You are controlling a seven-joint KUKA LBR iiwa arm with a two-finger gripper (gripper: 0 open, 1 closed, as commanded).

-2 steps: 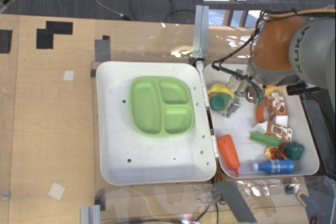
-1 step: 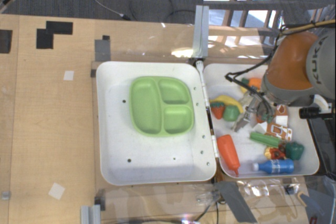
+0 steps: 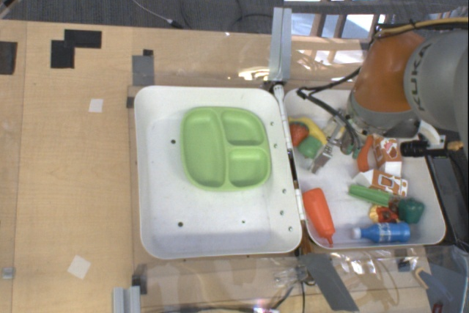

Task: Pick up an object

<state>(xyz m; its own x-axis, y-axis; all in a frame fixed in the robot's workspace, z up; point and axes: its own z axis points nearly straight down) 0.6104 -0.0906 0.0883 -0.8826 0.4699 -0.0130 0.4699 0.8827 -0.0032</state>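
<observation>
I see the arm (image 3: 410, 77) reaching in from the right over the right bin (image 3: 432, 231), orange band uppermost. Its end effector (image 3: 327, 150) hangs low in that bin's upper left part, just beside a green and red toy (image 3: 306, 144) with a yellow piece (image 3: 314, 130) behind it. I cannot tell whether it is spread or pressed together, and I see nothing pinched in it. Also in the right bin: an orange carrot (image 3: 319, 210) along the left wall, a blue bottle (image 3: 382, 233) near the front wall, a green stick (image 3: 370, 194), a red and white carton (image 3: 387, 163), and a dark green piece (image 3: 411, 210) near the bottle. The left bin (image 3: 161, 231) holds a green divided plate (image 3: 224, 147), lying flat near its middle. Both bins sit side by side on the desk (image 3: 66, 179).
</observation>
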